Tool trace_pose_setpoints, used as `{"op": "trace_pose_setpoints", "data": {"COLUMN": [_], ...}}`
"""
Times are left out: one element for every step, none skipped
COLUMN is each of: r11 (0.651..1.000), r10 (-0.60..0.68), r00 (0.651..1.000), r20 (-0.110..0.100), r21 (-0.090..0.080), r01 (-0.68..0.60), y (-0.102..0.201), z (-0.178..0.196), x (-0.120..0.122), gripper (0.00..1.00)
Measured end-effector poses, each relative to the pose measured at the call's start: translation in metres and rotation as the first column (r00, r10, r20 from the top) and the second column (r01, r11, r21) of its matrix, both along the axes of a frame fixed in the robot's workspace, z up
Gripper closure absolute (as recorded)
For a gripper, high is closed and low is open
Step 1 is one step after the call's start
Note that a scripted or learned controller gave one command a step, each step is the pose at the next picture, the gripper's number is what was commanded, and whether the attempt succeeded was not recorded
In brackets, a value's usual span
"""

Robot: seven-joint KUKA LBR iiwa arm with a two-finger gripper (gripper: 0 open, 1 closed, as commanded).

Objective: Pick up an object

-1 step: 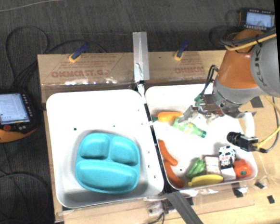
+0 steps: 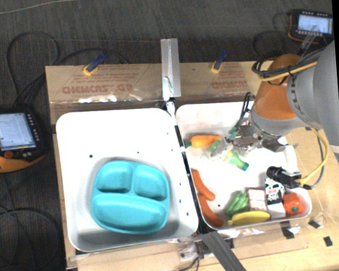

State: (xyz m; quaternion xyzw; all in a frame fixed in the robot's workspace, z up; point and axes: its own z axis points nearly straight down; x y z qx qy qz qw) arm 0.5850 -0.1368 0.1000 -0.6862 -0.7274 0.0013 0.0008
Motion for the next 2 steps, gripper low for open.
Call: {"op": "trace_pose_setpoints", "data": {"r11": [1.000, 0.999], "r10": [0.000, 0.044], "r00": [1.000, 0.999], "r20": [-0.002, 0.001], "r21": [0.003, 0.000], "r01": [0.000, -0.044], "y": [0.001, 0.065], "z": [0.008, 0.116], "x": [0.000, 0.013], "gripper": [1.00, 1.00]}}
